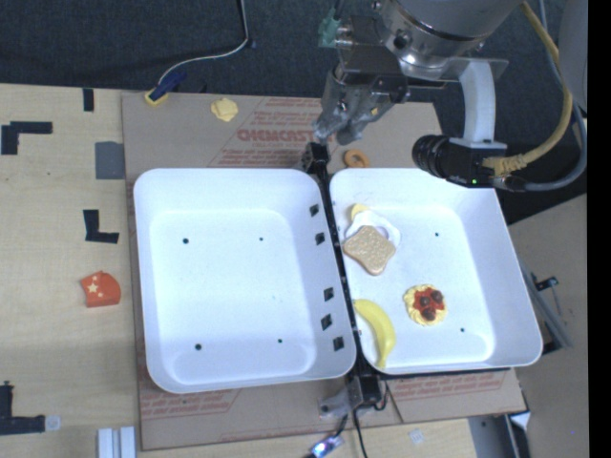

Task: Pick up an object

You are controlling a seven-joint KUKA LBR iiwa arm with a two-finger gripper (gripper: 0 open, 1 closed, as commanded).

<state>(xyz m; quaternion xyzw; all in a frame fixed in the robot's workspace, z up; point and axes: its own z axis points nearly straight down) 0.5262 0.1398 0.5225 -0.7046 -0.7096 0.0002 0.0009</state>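
Note:
The right bin (477,219) holds a slice of toast (369,251) lying partly on a white and yellow fried egg (366,221). A yellow banana (376,328) lies by the bin's front left corner, and a small round tart with red topping (425,304) sits to its right. My gripper (340,122) hangs above the back edge of the bins, near the divider, apart from all these objects. Nothing shows in its grasp.
The left bin (229,275) stands beside the right one. A small orange ring (355,158) lies on the cardboard just behind the right bin. A yellow lump (224,110) and a blue-and-yellow clip (164,88) lie at the back left. A red piece (100,289) sits far left.

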